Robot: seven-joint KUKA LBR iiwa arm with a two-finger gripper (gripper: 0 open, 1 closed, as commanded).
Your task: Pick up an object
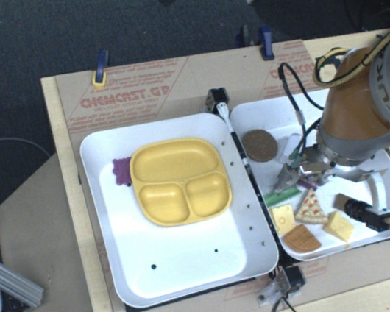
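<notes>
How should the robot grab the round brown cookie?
The cookie lies flat near the far end of the right bin, with bare floor around most of its rim. Probably best to come straight down and pinch across its edges, fingers on the near and far sides. The gripper hangs close by, so approach from there.

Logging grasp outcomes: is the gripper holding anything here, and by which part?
Cannot be told. The gripper is down among the toy food in the right bin, its fingertips lost in clutter.
</notes>
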